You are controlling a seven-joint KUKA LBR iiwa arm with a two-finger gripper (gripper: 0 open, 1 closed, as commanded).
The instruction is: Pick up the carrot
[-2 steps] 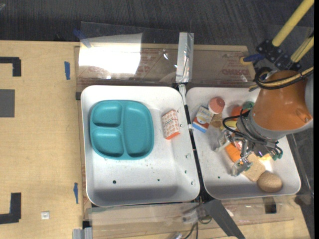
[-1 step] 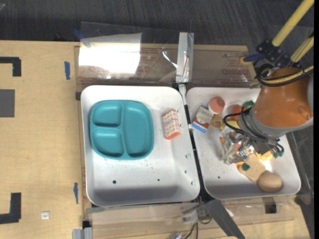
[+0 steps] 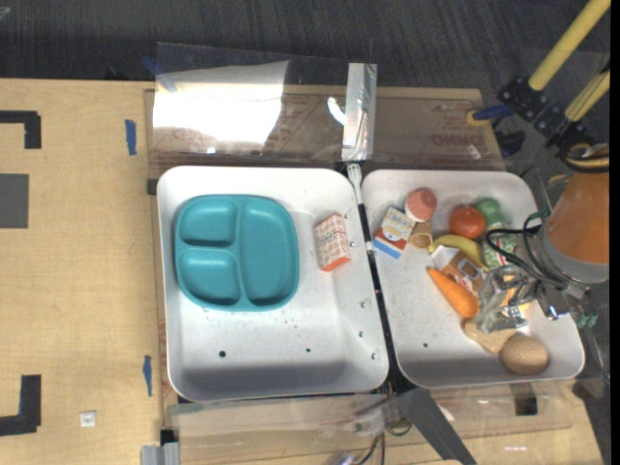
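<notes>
The orange carrot [image 3: 453, 292] lies slantwise in the middle of the right bin [image 3: 426, 356], with its thin end toward the upper left. My gripper [image 3: 504, 300] hangs low over the bin just to the right of the carrot's thick end, among the other food items. Nothing is visibly lifted. The arm's orange band [image 3: 585, 223] sits above it at the right edge.
Around the carrot lie a banana [image 3: 460, 247], a tomato [image 3: 467, 221], a green item [image 3: 488, 207], a pink item [image 3: 420, 202], a small white carton [image 3: 395, 229], a brown potato [image 3: 524, 354] and a tan wedge [image 3: 483, 336]. The left bin [image 3: 291, 356] holds a teal divided plate [image 3: 235, 250] and a red-and-white box [image 3: 332, 240].
</notes>
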